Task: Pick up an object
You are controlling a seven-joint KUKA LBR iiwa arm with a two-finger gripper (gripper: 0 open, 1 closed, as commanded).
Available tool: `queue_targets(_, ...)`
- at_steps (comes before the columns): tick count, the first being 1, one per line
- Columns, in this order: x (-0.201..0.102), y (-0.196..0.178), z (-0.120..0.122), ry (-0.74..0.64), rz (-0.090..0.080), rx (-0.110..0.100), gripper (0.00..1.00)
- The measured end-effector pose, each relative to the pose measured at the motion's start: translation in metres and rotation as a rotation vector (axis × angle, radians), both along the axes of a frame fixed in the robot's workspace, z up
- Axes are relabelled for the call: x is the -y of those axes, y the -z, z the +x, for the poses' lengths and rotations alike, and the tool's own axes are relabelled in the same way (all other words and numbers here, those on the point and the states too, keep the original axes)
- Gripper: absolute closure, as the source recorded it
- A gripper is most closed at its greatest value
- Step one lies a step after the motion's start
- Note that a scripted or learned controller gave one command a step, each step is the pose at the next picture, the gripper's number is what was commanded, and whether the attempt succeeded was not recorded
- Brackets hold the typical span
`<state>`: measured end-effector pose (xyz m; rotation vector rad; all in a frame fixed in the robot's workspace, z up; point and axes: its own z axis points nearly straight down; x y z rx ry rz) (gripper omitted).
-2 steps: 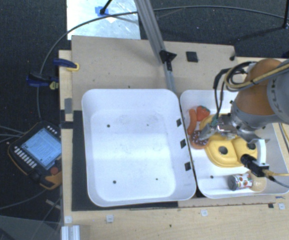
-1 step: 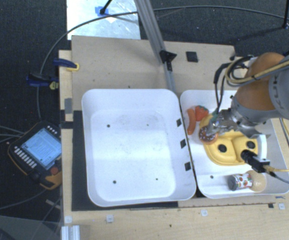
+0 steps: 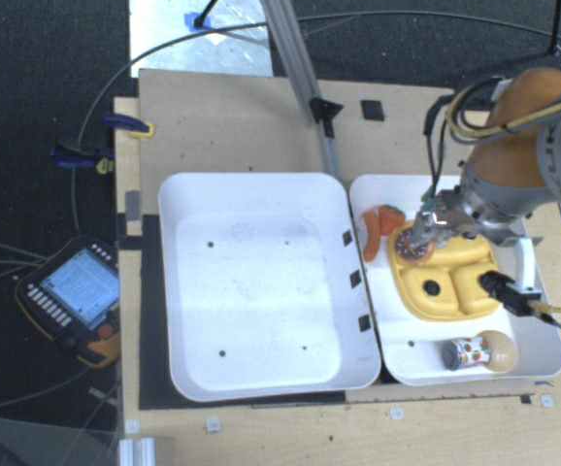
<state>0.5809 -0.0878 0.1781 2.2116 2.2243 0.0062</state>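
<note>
End effector [image 3: 419, 241] low in right bin [image 3: 552, 357], over yellow toy [image 3: 445, 280] rim; finger state: cannot tell. Step: reaching for grasp. Next: confirm hold before lifting.

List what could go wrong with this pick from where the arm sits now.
1. The tool hangs over the edge of the large yellow plastic tray-like toy, right where the orange carrot-shaped toy crowds it; it may pinch both or neither.
2. The yellow toy is broad and rounded, so it could slip out.
3. The white right-hand bin is packed: lifting could drag the small printed can or the tan ball.
</note>
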Motion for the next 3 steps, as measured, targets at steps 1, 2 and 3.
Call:
queue_targets(1, 0.001, -0.06, -0.007, 0.001, 0.0, 0.0, 1.0)
queue_targets(2, 0.001, -0.094, -0.006, 0.001, 0.0, -0.001, 1.0)
queue_targets(3, -0.047, -0.094, 0.002, -0.004, 0.002, -0.003, 1.0)
